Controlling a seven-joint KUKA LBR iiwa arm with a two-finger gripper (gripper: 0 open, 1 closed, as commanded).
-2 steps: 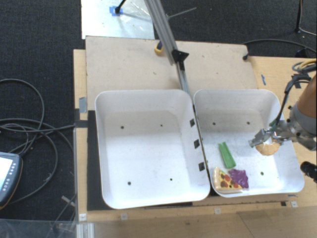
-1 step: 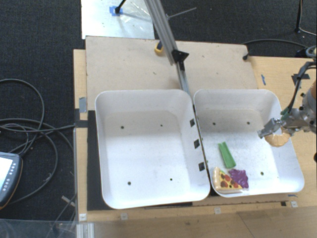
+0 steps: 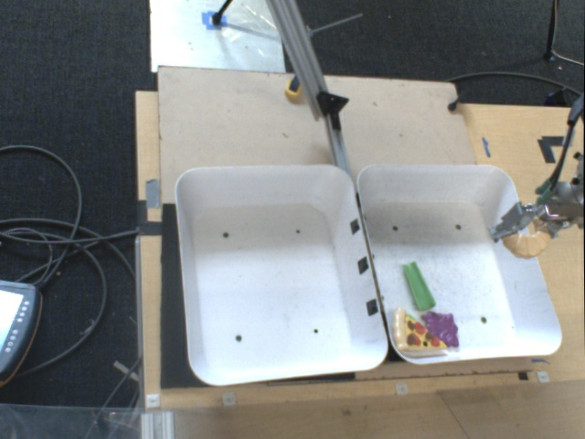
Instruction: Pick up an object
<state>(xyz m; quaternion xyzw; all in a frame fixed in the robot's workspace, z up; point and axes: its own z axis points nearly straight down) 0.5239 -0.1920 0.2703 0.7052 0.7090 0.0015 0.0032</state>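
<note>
My gripper [image 3: 521, 221] hangs at the right rim of the right bin [image 3: 457, 179]. A tan rounded object [image 3: 529, 244] shows directly under it, overlapping the bin's right wall; whether it is gripped or just lies below cannot be made out. In the right bin's front part lie a green block [image 3: 419, 285], a toy pizza slice [image 3: 413, 331] and a purple grape bunch [image 3: 441, 326]. The pizza slice and the grapes touch each other by the front wall. The green block lies apart, slightly behind them.
The left bin [image 3: 274, 273] stands beside the right one, sharing a middle wall with black tabs [image 3: 363, 265]. A slanted metal pole [image 3: 302, 44] crosses the back of the bench. Cables and a pendant [image 3: 14, 323] lie on the floor at the left.
</note>
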